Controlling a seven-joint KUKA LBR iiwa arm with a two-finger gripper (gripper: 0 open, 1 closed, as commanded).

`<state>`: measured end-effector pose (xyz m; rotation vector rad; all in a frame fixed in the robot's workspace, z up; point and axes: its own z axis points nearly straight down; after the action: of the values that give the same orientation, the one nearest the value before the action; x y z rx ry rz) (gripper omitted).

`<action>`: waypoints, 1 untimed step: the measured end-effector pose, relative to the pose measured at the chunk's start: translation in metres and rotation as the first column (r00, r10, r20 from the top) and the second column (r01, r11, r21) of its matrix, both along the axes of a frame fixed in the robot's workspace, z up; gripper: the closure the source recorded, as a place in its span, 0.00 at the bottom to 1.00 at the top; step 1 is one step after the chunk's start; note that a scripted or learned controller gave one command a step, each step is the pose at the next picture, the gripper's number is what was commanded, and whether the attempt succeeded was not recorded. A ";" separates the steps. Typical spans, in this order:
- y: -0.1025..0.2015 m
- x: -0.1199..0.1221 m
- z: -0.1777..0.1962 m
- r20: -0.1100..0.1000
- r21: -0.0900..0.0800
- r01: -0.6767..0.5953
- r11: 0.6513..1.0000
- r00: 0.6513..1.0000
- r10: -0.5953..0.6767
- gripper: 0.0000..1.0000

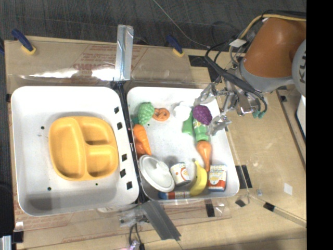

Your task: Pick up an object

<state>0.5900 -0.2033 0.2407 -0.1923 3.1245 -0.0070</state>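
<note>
Over the right bin [229, 155], the claw [221, 111] hangs at its far right rim, just beside the purple-topped toy vegetable [200, 120]; whether it is apart or together I cannot tell. Best descend centred, clear of the orange carrot [204, 152] below that vegetable

- Glossy orange rounded band of the arm [273, 46], bulbous and smooth, catching a soft highlight.
- Grey shell section [299, 72] beside it, bearing part of a dark printed letter.
- Black cables [221, 69] running along the wrist, with a small white connector block.
- Thin bare-metal two-finger gripper [221, 111] of rods and brackets, with a small teal piece.
</note>
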 end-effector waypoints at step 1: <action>0.018 0.022 -0.017 -0.007 0.003 -0.072 0.997 0.997 0.072 1.00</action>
<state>0.6123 -0.1849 0.2241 -0.3053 3.1224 -0.0016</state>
